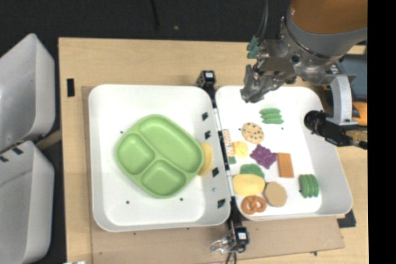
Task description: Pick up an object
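Observation:
The right bin (328,195) holds several toy foods: a speckled cookie (252,132), a green ridged piece (270,115), a purple cluster (264,156), an orange block (285,165), another green ridged piece (308,185), a yellow lump (247,183), a pretzel (252,204) and a tan disc (276,194). My gripper (253,91) hangs over the far left corner of this bin, above and left of the cookie. Nothing shows in it.
In the left bin (105,207) lies a green divided plate (159,156), with a yellow piece (207,157) at its right edge by the divider. A black fixture (322,123) juts in over the right bin's right wall. White housings (25,102) stand far left.

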Robot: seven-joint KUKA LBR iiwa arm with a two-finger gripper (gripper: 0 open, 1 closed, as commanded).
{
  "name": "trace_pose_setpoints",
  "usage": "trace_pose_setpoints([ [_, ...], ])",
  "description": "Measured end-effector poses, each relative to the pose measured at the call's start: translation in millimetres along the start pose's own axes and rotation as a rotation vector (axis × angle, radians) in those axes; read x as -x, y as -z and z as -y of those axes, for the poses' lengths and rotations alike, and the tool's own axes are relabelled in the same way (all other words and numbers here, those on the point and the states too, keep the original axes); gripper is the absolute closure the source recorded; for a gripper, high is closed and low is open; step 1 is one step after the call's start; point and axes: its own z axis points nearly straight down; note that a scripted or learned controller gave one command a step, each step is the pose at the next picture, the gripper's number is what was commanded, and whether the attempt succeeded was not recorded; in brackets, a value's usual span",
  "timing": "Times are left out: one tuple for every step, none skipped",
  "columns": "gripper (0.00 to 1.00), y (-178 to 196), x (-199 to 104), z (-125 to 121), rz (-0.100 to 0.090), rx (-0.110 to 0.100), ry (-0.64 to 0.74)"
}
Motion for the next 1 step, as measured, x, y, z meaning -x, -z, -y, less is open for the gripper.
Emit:
trace_pose_setpoints([
  [1.00,-42.9,12.0,27.2,0.003,-0.013,-0.010],
])
